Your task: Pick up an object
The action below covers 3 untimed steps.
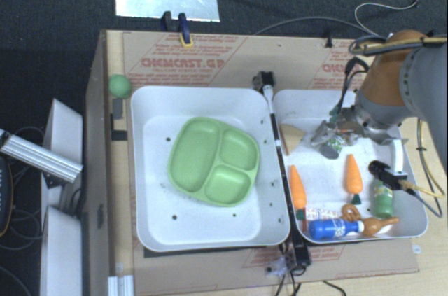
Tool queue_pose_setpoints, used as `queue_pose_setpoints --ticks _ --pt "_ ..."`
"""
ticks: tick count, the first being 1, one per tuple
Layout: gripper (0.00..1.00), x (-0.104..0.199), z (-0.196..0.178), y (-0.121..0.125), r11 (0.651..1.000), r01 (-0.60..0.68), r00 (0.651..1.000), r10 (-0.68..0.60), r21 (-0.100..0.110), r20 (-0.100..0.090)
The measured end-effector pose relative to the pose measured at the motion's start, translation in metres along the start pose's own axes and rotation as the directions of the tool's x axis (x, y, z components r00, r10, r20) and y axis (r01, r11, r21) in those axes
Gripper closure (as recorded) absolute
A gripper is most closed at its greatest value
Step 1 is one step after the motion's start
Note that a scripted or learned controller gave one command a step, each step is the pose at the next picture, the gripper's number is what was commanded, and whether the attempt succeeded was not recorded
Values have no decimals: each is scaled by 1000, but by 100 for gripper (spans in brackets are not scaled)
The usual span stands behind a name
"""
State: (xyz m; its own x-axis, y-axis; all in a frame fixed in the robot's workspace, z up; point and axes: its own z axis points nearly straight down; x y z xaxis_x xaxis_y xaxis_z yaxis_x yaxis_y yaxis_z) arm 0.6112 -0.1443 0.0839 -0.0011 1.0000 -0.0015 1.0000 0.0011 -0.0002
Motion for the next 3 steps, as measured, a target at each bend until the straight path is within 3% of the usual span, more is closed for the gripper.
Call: queue_pose_setpoints --ticks 1,2,3 --pt "100 0 -12 2 1000 2 1000 -2 -6 0" --pt "100 99 -138 45 1000 4 1000 -4 -6 -3" --pt "100 156 -162 -26 1000 4 1000 -4 -3 -3"
